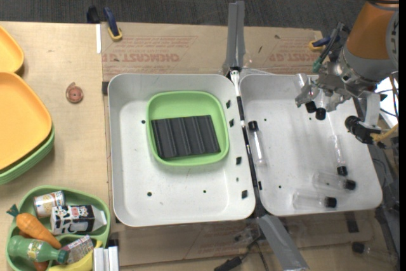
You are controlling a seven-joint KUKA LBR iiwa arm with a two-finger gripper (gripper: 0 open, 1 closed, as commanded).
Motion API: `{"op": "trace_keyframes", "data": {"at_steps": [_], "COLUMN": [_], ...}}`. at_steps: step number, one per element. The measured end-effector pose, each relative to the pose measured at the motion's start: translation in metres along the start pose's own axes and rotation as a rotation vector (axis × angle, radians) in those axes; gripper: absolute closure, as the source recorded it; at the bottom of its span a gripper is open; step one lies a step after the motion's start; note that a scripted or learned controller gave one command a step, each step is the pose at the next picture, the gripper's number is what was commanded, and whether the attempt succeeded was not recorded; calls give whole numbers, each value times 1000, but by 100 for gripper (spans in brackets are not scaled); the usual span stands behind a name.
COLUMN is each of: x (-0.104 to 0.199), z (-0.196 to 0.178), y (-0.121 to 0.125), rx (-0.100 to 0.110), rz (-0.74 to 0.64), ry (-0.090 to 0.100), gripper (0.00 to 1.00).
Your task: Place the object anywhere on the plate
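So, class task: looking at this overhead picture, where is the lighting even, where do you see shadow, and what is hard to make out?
Camera view: lighting is soft and even over both bins; the green plate casts only a faint shadow on the left bin; clear tubes nearly vanish against the right bin; the end effector looks slightly blurred.

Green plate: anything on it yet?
Yes. A dark ribbed slab lies flat on the green plate, inside its rim, in the left bin.

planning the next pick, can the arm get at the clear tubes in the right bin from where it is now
Probably yes. The gripper hangs over the right bin, and the clear tubes lie loose in the open near its front right corner with nothing on top of them.
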State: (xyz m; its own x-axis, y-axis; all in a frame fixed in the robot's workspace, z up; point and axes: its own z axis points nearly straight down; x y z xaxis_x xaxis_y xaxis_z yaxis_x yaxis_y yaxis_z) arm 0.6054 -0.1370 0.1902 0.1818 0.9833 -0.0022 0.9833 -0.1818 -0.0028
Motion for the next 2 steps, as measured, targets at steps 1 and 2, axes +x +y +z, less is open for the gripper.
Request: {"op": "trace_keyframes", "data": {"at_steps": [1,2], "x": [0,69], "z": [0,-24], "y": [0,-38], "rx": [-1,1], "rz": [0,58], "ry": [0,1], "gripper": [0,0]}}
